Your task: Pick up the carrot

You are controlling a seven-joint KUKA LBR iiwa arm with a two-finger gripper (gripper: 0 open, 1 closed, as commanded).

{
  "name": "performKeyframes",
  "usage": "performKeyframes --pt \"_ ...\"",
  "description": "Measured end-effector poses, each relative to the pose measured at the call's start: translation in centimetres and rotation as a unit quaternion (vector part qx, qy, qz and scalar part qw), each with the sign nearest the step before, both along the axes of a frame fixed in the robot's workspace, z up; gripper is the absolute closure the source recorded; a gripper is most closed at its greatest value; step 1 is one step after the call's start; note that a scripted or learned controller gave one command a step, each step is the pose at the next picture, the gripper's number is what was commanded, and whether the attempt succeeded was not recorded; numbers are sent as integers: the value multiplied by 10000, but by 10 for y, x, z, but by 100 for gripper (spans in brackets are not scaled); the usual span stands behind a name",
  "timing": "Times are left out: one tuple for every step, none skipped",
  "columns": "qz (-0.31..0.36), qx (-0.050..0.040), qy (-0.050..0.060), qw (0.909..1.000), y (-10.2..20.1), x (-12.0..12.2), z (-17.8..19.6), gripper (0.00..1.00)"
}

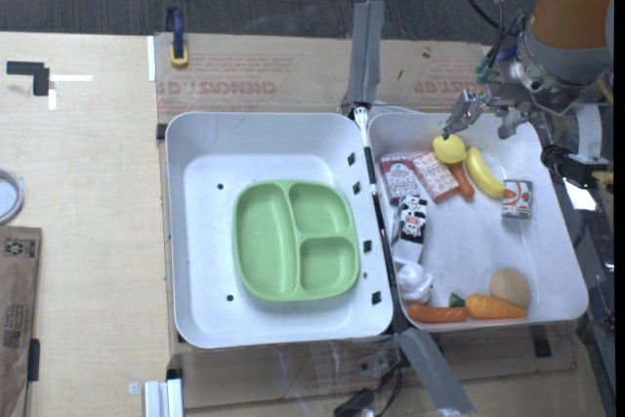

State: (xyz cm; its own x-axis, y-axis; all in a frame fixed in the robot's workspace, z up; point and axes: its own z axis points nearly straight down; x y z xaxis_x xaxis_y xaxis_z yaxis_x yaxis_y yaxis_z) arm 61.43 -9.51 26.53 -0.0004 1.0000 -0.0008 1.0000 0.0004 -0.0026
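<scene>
The carrot lies at the lower right of the frame, probably light, stiff, smooth plastic; I would pinch its thick middle. My pincer hangs at the upper right, spread, holding nothing.

A pale wooden bench carries two shallow white bins. The left bin touches the right bin.

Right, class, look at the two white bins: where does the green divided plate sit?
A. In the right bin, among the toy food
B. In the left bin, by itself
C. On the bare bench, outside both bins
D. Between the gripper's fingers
B: the green divided plate lies flat in the left bin, while the carrot and the other toy food lie in the right bin.
</scene>
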Motion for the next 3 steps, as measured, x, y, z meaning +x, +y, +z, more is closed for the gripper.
performKeyframes --pt "2136 7 -5 9769 10 -39 -43 0" --pt "1712 6 -5 9852 5 -99 -17 0" --pt "2201 0 -14 9755 -9 -102 56 0"
